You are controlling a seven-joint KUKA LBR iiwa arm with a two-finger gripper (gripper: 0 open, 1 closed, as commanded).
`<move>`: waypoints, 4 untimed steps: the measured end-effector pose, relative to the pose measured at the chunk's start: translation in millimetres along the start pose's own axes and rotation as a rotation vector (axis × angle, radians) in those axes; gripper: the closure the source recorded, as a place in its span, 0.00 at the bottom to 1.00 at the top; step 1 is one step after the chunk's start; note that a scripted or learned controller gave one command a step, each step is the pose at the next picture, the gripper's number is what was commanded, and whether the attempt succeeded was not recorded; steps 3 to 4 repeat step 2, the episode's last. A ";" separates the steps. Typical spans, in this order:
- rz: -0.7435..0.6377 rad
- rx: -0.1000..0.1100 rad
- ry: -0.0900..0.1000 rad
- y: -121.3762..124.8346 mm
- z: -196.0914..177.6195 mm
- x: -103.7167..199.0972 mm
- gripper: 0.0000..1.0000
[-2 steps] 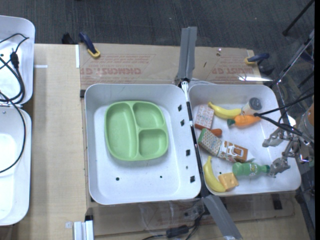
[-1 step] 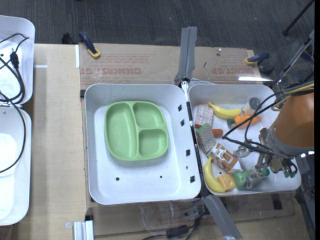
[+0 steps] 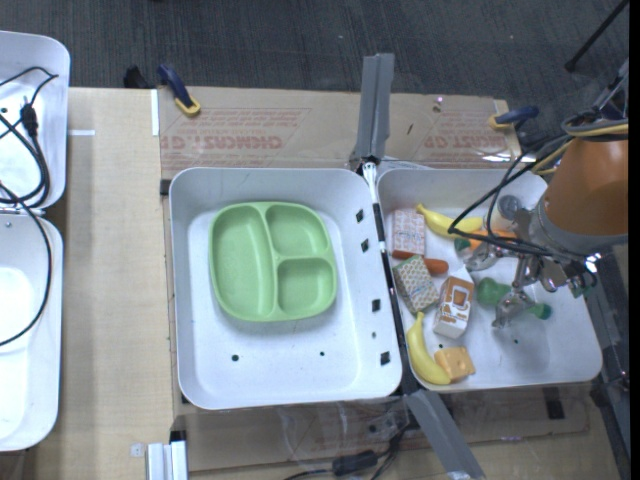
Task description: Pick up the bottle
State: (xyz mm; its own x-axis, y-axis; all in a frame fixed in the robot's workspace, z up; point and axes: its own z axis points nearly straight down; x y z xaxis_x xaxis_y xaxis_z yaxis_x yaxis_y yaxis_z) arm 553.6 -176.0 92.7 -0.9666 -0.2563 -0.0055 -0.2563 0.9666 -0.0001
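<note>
Camera view from above gives me two white bins side by side on the worktop [image 3: 110,268]. My left bin [image 3: 190,298] holds a green divided plate [image 3: 272,261] with three compartments, nothing in them that I can see. My right bin [image 3: 560,363] is crowded: a banana [image 3: 445,221] at the back, a pinkish packet [image 3: 408,233], a patterned packet [image 3: 416,284], a small orange carton [image 3: 455,306], a second banana [image 3: 424,353] at the front touching an orange wedge [image 3: 456,365], and the green bottle [image 3: 510,297] lying on its side toward the right. The hand [image 3: 512,303] sits right over the bottle, touching or nearly so, but I cannot tell how wide it stands or whether it grips anything. Cardboard [image 3: 300,128] behind the bins carries reddish printing, seen upside down, too blurred for me to read.
</note>
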 end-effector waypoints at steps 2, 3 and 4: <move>0.472 0.002 0.001 -38.6 -101.4 32.6 1.00; 0.472 0.002 0.001 -38.6 -101.4 32.6 1.00; 0.472 0.002 0.001 -38.6 -101.4 32.6 1.00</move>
